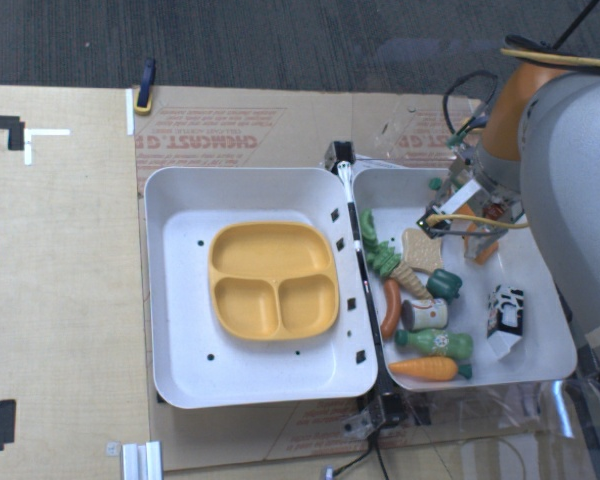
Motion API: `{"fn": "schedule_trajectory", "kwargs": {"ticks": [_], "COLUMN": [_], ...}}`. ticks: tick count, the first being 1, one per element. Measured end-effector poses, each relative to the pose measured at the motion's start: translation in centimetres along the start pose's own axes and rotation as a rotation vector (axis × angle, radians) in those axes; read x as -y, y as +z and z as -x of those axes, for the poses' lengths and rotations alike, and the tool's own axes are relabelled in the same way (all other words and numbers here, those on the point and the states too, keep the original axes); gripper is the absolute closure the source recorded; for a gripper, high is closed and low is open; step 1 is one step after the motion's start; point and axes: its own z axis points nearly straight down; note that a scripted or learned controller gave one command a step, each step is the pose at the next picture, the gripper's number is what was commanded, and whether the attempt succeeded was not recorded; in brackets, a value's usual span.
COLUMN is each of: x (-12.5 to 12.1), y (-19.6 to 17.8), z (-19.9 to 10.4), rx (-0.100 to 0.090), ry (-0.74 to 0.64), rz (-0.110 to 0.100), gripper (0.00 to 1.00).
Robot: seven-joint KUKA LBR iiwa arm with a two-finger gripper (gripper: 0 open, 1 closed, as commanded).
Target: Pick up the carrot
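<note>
The carrot [425,369] is orange with a green top at its right end, and it lies along the near wall of the right bin [540,363]. My gripper [477,220] hangs over the far part of that bin, well above and to the right of the carrot and apart from it. The wrist hides its tips. A small orange piece [486,252] lies just below the gripper.
Close above the carrot lie a green bottle [438,343], a small jar [425,314] and a red sausage [390,308]. Toast [420,250], a cone [412,280], a green pepper [444,285] and leafy greens [378,253] crowd the bin's left. A black-and-white carton [505,313] sits right. The left bin [180,358] holds a yellow divided plate [275,280].
</note>
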Motion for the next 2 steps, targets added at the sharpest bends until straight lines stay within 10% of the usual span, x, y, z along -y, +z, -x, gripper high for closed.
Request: {"fn": "schedule_trajectory", "kwargs": {"ticks": [1,2], "x": [-2.48,-2.69], "y": [-0.44,-1.4], "z": [1.16,1.18], "rx": [-0.013,-0.015], "ry": [0.317,0.312], "rz": [-0.046,-0.033], "gripper": [0.0,1.0]}}
